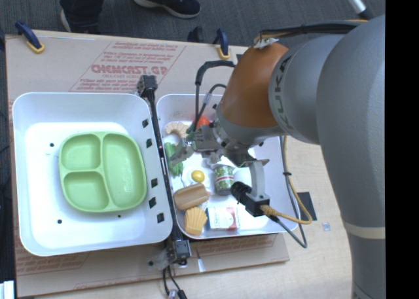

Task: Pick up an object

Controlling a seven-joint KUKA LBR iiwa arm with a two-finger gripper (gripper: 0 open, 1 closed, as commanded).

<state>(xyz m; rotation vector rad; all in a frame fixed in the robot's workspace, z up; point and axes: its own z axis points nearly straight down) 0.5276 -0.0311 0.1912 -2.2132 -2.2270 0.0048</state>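
Gripper [208,146] low in right bin [278,180] over toy food, spread or pinched unclear. Fried egg [197,176], bread [190,195] nearby. Green divided plate [103,171] in left bin [33,180].

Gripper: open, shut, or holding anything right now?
Gripper: cannot be told; it is low in the right bin among the items.

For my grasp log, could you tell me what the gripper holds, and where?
It cannot be told: the arm hides the gripper over the right bin.

Two white bins [39,180], one green divided plate [103,172], one can [224,178]
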